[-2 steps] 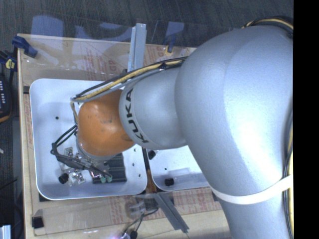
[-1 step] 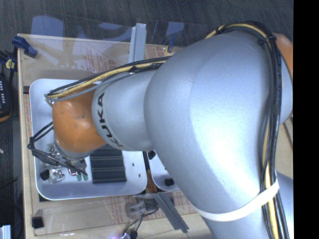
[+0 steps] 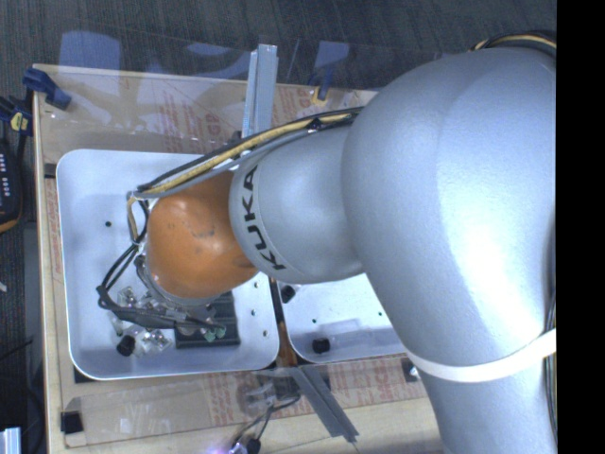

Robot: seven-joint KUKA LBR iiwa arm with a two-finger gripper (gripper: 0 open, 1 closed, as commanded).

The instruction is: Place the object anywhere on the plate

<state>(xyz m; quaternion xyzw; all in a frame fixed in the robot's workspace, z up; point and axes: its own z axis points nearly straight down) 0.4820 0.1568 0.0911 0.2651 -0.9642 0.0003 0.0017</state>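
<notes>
My gripper (image 3: 142, 327) is low over the front left part of the left bin (image 3: 80, 206), under the orange wrist band (image 3: 194, 239). A small dark thing (image 3: 125, 346) sits on the bin floor right at the gripper's left tip; I cannot tell whether it is touched or held. The grey arm (image 3: 406, 206) covers the middle of both bins and hides whatever lies beneath it, so I can make out no plate.
The right bin (image 3: 350, 334) peeks out below the arm, with a small black thing (image 3: 321, 345) near its front rim and another (image 3: 286, 294) by the divide between the bins. The left bin's rear and left floor show bare white.
</notes>
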